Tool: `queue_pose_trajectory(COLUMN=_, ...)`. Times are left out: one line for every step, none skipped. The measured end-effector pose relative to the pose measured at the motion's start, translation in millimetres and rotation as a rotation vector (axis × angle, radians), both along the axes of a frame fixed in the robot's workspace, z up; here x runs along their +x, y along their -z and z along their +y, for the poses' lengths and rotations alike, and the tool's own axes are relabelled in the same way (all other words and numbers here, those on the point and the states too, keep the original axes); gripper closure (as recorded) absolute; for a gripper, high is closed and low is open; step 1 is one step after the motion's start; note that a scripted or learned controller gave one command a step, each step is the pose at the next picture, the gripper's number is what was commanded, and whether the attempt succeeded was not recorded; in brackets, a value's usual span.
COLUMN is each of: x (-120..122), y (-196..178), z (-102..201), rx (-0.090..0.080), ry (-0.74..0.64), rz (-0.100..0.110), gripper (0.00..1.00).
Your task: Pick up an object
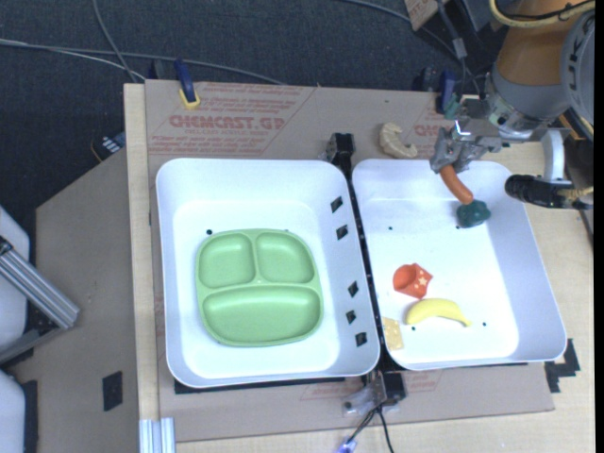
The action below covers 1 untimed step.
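- Nearest the camera: small tan cracker-like piece (393, 332) on the front-left floor of the right bin (528, 262); just beside it, a yellow banana (437, 312).
- Red pepper-like piece (411, 278) lies just behind the banana, apart from it.
- Left bin (179, 253) holds a green divided plate (258, 286), flat, three compartments.
- Gripper (454, 159) is over the right bin's back edge, clenched on the upper end of an orange carrot (458, 183); carrot is tilted, its lower end pointing toward a dark green lump (473, 214). Cannot tell whether the two touch.
- Beige curved item (396, 141) sits on the cardboard behind the bins, outside both.
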<state>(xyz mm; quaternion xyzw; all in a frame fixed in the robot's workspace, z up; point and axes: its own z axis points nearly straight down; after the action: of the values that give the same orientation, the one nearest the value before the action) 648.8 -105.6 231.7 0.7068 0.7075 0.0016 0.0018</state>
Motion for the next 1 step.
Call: queue_pose_trajectory(x=-3.9, y=5.0, z=47.1, rx=0.002, ry=-0.003, rz=0.007, gripper=1.00)
